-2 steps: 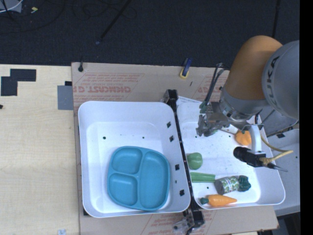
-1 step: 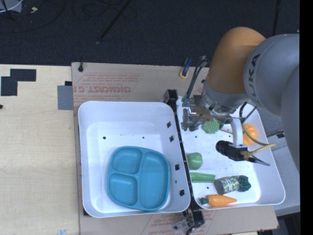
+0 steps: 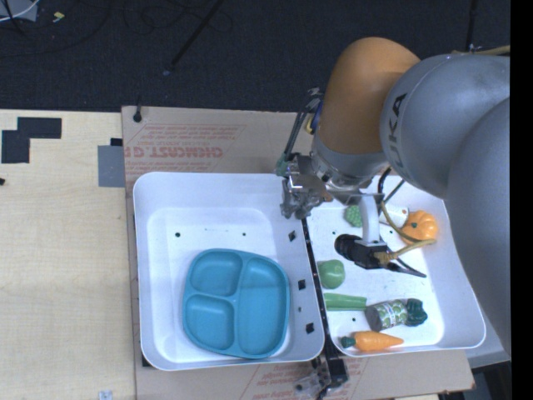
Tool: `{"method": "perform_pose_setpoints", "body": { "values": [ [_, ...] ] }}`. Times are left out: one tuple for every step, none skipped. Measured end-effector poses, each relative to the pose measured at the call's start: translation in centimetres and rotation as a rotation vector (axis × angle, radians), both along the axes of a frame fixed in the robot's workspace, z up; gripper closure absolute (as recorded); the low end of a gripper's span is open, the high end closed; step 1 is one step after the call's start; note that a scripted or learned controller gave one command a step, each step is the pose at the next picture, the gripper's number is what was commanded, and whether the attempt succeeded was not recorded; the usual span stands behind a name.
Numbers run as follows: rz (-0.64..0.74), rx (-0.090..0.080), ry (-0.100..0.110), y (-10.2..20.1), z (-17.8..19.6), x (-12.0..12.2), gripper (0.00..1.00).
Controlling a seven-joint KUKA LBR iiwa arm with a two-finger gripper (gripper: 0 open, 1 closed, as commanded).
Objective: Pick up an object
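Observation:
My gripper (image 3: pixel 296 197) hangs over the far end of the wall between the two white bins, under the grey arm with its orange band. Nothing shows in its grasp. The right bin (image 3: pixel 466 307) holds a small green round piece (image 3: pixel 331 272), a green stick (image 3: pixel 344 301), a small bottle with a green cap (image 3: pixel 396 313), an orange carrot (image 3: pixel 374 341), an orange and yellow toy (image 3: pixel 417 224) and a pale green bumpy piece (image 3: pixel 355 216) partly hidden by the wrist. The nearest of these, the bumpy piece, lies just right of the gripper.
A blue divided plate (image 3: pixel 236 302) lies in the left bin (image 3: pixel 158 223), near its front. Both bins sit on cardboard (image 3: pixel 208 140) on a pale wooden bench. The arm's bulk covers the far right of the right bin.

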State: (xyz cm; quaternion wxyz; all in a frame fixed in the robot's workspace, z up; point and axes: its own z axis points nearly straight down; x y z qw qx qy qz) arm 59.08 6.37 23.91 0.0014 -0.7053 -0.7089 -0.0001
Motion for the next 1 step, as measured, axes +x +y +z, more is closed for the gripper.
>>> {"method": "perform_pose_setpoints", "body": {
  "values": [
    [-0.003,-0.002,0.002,3.02,-2.34,1.01,1.00]
  ]
}}
